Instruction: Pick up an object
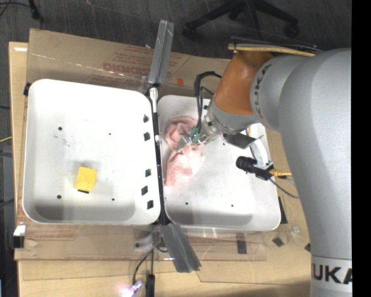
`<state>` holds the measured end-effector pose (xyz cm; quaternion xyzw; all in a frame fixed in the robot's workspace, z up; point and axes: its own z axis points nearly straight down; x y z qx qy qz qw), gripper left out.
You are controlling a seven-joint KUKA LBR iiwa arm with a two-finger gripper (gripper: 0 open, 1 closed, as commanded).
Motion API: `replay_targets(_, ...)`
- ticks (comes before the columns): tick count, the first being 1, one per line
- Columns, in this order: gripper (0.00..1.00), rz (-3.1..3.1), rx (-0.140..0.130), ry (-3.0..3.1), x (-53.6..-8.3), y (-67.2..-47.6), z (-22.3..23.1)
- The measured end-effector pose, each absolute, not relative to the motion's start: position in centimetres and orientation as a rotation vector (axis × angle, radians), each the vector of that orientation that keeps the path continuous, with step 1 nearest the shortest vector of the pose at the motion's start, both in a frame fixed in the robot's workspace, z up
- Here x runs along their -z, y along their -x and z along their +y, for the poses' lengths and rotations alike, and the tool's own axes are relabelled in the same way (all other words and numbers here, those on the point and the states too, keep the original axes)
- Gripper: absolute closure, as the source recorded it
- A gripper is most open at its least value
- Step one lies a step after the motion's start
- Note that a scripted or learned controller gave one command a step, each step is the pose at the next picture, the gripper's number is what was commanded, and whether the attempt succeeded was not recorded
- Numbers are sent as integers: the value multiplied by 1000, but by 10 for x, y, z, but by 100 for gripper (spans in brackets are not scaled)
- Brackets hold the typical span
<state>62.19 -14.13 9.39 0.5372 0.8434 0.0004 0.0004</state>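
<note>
One yellow block [86, 179] in left bin [43, 104]; one pink cloth [180, 146] in right bin [235, 209]; fingers [195, 138] state unclear.

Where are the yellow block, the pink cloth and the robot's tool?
yellow block [86, 179]: camera view, middle of its top face.
pink cloth [180, 159]: camera view, on its lower folds.
tool [195, 138]: camera view, at its tip over the cloth.

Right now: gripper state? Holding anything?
Gripper: cannot be told; it sits low over the pink cloth in the right bin, and a grasp isn't visible.
</note>
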Motion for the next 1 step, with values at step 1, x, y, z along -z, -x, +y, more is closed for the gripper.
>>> replay_targets(1, 100, 2463, 2, -1952, -192, -650, -80)
